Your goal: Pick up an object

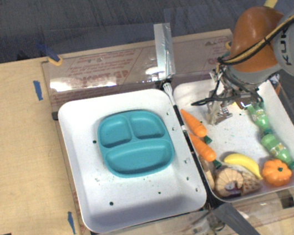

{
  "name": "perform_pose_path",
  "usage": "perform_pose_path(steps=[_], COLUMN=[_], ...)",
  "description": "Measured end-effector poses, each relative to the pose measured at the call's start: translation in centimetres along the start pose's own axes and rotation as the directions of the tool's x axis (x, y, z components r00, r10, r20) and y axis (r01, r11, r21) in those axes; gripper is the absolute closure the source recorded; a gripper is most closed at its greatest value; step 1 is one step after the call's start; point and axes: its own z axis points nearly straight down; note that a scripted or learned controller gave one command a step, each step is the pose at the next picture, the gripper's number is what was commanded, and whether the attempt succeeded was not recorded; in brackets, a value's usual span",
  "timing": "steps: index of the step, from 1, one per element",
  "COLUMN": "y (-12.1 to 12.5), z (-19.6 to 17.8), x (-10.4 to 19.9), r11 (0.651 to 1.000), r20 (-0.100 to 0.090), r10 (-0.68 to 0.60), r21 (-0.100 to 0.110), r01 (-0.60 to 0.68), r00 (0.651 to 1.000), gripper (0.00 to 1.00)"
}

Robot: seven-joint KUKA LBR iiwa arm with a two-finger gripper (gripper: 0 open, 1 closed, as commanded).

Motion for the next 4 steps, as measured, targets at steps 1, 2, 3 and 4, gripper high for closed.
perform_pose_path(steps=[1,2,3,4], y=[-8.1,-3.9,0.2,8.4], z=[-0.4,0.1,0.1,-10.3], x=[3.1,-1.1,-2.2,-4.0], r11=[0.983,0.973,0.983,0.977], r20=[-0.004,-0.002,-0.004,0.006], r10=[-0.184,-0.232,-0.185,-0.214], r21=[0.002,0.000,-0.003,0.000], r01=[0.184,0.232,0.185,0.214], r00=[0.983,0.973,0.983,0.977], gripper=[1.00,1.00,1.00,1.00])
